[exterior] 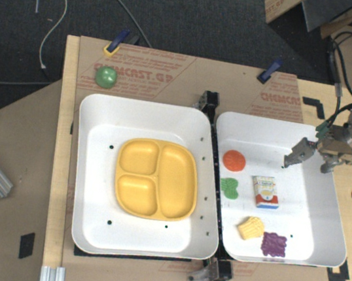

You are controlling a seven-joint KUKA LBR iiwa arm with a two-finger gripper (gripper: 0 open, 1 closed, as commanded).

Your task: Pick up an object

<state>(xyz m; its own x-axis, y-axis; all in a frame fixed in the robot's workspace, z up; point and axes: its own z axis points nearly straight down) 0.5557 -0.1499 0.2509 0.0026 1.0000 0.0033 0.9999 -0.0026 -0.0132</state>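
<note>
The right white bin (pixel 323 213) holds several small toy foods: an orange-red round piece (pixel 234 160), a green piece (pixel 229 188), a small red and white carton (pixel 265 191), a yellow corn-like piece (pixel 251 228) and a purple grape bunch (pixel 273 244). My gripper (pixel 310 159) hangs over the bin's upper right part, up and to the right of the carton. Its two fingers stand spread apart with nothing between them.
The left white bin (pixel 94 157) carries a yellow divided plate (pixel 156 179). A green ball (pixel 106 77) lies on the cardboard behind the left bin. Blue clamps (pixel 269 70) hold the board's far edge. Cables run along the right side.
</note>
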